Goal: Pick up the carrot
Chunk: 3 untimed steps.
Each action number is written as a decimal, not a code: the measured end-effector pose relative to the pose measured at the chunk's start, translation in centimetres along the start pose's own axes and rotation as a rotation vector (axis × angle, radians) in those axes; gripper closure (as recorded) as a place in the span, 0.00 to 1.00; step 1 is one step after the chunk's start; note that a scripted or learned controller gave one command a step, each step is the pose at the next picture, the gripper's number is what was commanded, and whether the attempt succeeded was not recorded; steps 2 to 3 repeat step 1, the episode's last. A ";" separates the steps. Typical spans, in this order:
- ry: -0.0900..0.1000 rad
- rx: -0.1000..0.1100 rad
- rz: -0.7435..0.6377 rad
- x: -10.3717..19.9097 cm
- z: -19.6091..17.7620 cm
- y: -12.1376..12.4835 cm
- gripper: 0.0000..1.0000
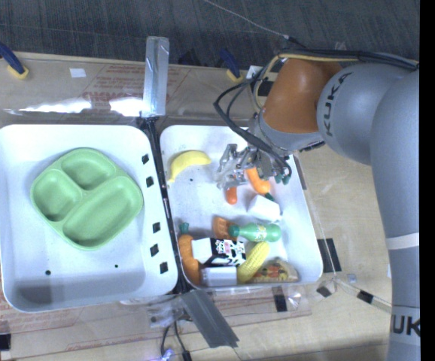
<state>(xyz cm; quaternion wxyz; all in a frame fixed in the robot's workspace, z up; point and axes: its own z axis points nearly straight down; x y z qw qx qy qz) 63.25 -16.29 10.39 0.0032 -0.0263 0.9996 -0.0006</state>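
Glossy white plastic bins [22, 201]; matt green plastic plate [86, 196]; smooth orange carrot [258, 180]

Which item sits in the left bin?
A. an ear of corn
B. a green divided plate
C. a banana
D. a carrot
B: the green divided plate lies alone in the left bin, while the banana, corn and carrot are all in the right bin.

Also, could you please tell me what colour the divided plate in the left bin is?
The divided plate is light green, shown clearly in the camera view.
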 end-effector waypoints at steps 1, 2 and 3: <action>0.001 0.001 0.235 -2.5 -5.2 -1.5 1.00; 0.001 0.001 0.235 -2.5 -5.2 -1.5 1.00; 0.001 0.001 0.235 -2.5 -5.2 -1.5 1.00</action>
